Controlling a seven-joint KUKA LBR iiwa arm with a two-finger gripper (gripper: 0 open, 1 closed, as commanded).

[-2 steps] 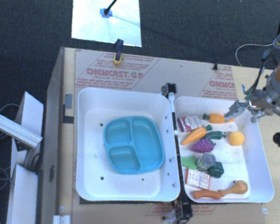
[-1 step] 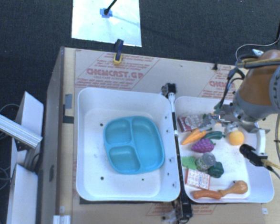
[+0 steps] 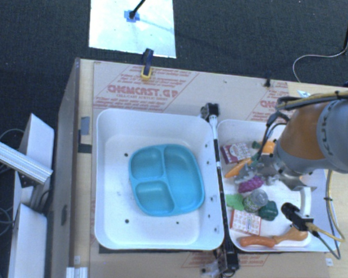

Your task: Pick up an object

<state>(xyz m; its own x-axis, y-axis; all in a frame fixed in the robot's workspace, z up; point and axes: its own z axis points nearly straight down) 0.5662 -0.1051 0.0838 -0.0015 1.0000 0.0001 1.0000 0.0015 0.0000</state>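
Bright, even overhead light; slight softness.

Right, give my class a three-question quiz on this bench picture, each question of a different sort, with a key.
1. True or false: the blue tray lies in the bin on the picture's left.
2. Which bin holds the pile of small things? A) the left one B) the right bin
3. Fill in: the tray has ___ compartments.

Key
1. True.
2. B: the purple grapes, the green piece and the orange carrot all lie there, under the arm.
3. Three.
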